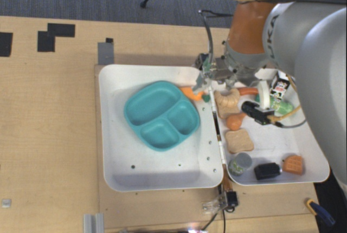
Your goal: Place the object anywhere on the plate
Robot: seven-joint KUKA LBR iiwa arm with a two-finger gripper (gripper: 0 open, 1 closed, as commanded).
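Observation:
A teal three-compartment plate lies in the left white bin. My gripper hangs over that bin's right wall, just off the plate's upper right edge. It is shut on a small orange toy carrot, which sticks out to the left between the fingers, its green end pointing right. The carrot sits close to the plate's rim but beside it, not over a compartment.
The right bin holds several toy foods: a tan pastry, an orange ball, a toast slice, a grey cup, a black block and a waffle. The arm's orange wrist looms above.

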